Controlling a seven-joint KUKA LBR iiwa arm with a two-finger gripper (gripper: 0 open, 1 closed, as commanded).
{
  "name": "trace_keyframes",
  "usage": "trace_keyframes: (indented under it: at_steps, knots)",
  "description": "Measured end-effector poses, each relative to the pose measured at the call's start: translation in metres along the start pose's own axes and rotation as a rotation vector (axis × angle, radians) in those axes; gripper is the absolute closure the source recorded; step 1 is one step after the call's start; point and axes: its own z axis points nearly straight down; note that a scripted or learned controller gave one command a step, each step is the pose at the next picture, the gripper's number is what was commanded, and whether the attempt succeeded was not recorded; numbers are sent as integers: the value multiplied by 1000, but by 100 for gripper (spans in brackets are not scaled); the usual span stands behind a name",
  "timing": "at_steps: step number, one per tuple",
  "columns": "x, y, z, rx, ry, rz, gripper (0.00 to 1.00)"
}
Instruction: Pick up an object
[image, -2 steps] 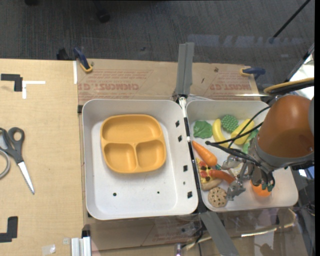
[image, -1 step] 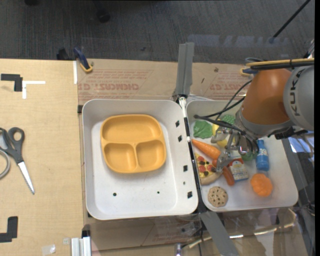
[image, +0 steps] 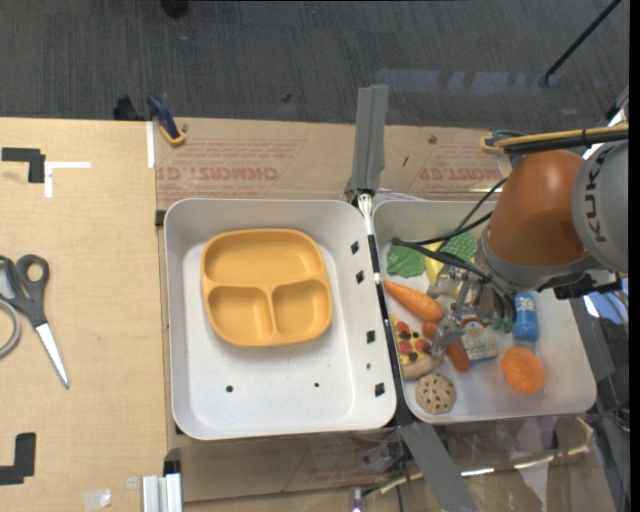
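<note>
My gripper (image: 462, 318) hangs low in the right bin (image: 560, 395), under the arm's orange band. Its tip is among several toy foods. A carrot (image: 412, 298) lies just left of it, and a pizza slice (image: 410, 343) sits below the carrot. A chocolate-chip cookie (image: 435, 393) rests near the bin's front edge. An orange fruit (image: 522, 369) lies to the gripper's lower right, and a blue bottle (image: 525, 322) stands to its right. A small red piece (image: 456, 356) sits right below the gripper. Green leafy pieces (image: 405, 260) lie toward the back.
The left bin (image: 290, 400) holds a yellow divided plate (image: 267, 286). Scissors (image: 38, 310) lie on the cardboard at the far left. The ridge (image: 375, 300) between the two bins runs just left of the carrot.
</note>
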Motion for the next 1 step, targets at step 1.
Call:
trace_keyframes:
  at_steps: [1]
  knots:
    - [39, -9, 0, 2, -2, 19, 0]
